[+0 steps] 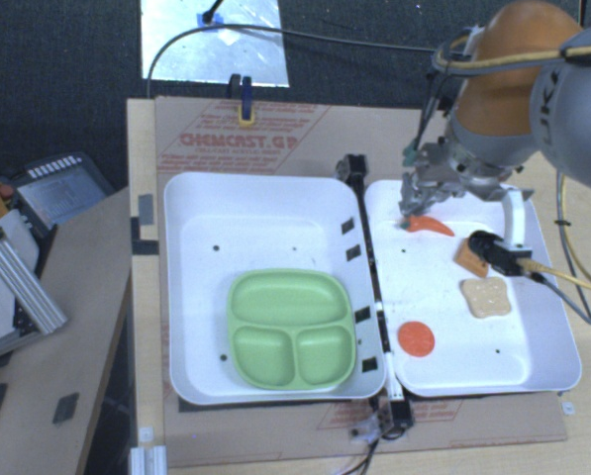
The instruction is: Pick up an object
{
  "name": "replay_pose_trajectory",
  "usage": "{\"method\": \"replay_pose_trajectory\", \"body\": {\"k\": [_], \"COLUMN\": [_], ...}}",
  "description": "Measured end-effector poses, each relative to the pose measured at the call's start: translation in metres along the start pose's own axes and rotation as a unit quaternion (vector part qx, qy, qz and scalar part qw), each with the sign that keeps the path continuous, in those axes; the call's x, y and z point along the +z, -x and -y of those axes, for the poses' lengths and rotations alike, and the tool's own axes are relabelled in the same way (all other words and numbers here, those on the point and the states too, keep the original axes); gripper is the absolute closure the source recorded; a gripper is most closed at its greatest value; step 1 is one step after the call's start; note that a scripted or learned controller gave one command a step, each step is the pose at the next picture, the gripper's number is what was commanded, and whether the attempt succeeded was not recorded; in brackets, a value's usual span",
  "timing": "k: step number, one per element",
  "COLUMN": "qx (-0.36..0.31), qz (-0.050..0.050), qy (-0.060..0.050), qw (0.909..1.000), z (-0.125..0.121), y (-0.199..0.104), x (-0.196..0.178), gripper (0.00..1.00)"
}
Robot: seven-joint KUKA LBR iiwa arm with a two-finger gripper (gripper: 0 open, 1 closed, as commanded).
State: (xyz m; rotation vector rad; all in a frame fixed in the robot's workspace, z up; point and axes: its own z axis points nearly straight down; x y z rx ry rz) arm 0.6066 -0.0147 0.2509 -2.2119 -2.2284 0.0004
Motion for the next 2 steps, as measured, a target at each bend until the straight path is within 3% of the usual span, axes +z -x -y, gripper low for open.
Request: {"method": "replay_pose_trajectory", "body": {"k": [2], "qx": [-0.001], "qz": [-0.001], "qy": [0.000], "qw": [1.0000], "z": [0.057], "y": [-0.095], "x": [0.025], "gripper": [1.00]}}
